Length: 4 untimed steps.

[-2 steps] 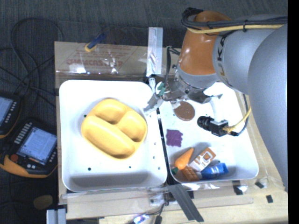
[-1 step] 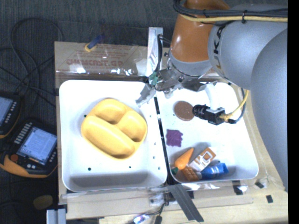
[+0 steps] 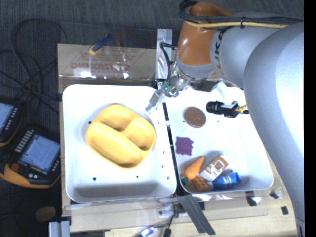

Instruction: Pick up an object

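Dark carpet lies around the desk (image 3: pixel 69 68), which carries two white bins side by side. The gripper (image 3: pixel 154 101) hangs at the far end of the wall between the bins, tilted down toward the left bin (image 3: pixel 79 181). Whether it is apart or together I cannot tell; nothing shows in it.

A yellow lump (image 3: pixel 120 135) sits mid-left bin, just beside the gripper, down and to the camera's left. It is the nearest and biggest target, its long side running slantwise toward the near right. It looks wide for a two-finger grasp, so pinching one lobe seems likelier.

In the right bin (image 3: pixel 247 147), a brown disc (image 3: pixel 195 116) lies near, on the gripper's other side. A carrot (image 3: pixel 194 167) is farther off.
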Each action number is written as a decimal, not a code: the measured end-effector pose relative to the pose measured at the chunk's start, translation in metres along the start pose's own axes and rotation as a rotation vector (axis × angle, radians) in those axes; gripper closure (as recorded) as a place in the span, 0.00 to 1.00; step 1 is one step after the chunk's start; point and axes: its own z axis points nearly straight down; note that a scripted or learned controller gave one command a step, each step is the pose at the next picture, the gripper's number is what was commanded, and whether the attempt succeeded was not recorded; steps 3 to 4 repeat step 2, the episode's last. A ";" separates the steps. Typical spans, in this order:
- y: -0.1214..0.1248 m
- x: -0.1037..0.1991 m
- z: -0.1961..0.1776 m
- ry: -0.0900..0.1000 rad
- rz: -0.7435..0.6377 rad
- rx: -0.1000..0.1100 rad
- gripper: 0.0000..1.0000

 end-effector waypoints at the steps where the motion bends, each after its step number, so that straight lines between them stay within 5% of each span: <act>1: -0.034 -0.063 0.000 -0.001 -0.059 -0.001 0.00; 2: -0.081 -0.110 0.072 0.001 -0.097 0.000 0.00; 4: -0.081 -0.110 0.072 0.001 -0.097 0.000 0.00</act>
